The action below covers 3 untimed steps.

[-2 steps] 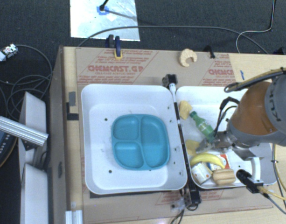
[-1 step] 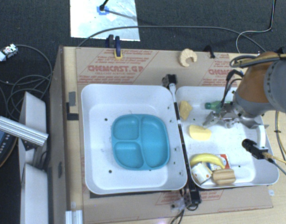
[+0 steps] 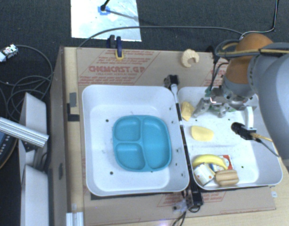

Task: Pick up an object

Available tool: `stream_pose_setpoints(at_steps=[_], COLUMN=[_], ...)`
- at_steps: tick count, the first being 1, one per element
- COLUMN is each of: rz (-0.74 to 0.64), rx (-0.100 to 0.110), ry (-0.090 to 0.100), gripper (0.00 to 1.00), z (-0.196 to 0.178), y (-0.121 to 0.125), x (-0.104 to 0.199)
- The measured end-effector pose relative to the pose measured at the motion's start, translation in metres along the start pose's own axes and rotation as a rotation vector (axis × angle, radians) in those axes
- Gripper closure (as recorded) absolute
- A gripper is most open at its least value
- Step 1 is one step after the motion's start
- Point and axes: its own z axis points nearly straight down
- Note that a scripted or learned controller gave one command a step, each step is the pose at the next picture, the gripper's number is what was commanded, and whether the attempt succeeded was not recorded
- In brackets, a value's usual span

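Gripper (image 3: pixel 211 108) hangs in the right bin (image 3: pixel 264 160), seemingly spread open and empty. Centring over the yellow wedge (image 3: pixel 186 110) just beside it before closing should serve best.

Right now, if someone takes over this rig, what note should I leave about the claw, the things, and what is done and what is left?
Claw: low over the far part of the right bin; open or shut cannot be told, and nothing is seen held.
Things: a yellow wedge by the divider, a yellow lump, a banana and a bread roll lie in the right bin; a blue plate lies in the left bin.
Done: nothing lifted yet.
Left: grasp one thing and lift it.
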Motion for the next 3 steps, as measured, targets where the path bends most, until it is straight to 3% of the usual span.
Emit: stream_pose_setpoints(at_steps=[2, 3], rz=[-0.009, -0.01], rx=[-0.03, -0.044], ry=[-0.005, -0.005], gripper=[0.0, 0.0], z=[-0.022, -0.046], y=[0.01, -0.092], x=[-0.073, -0.041])
